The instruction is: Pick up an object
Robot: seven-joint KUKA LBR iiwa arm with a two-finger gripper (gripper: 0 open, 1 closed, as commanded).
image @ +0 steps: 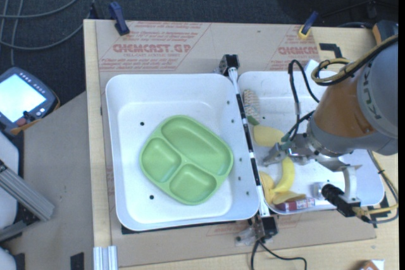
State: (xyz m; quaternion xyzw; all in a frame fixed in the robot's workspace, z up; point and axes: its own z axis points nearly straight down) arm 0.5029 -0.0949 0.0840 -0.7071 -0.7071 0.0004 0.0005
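The pincer (276, 155) sits low in the right bin (278, 80), among yellow items; whether it is spread or pressed together cannot be told, and nothing is visibly held between its tips. Two white bins rest side by side on the table (158, 41). The left bin (120, 136) contains one green divided tray (186, 159). The right bin contains one banana (286, 177) just beside the pincer, a further yellow piece (267, 135), one brush (251, 104) and one red-labelled tube (295, 203).
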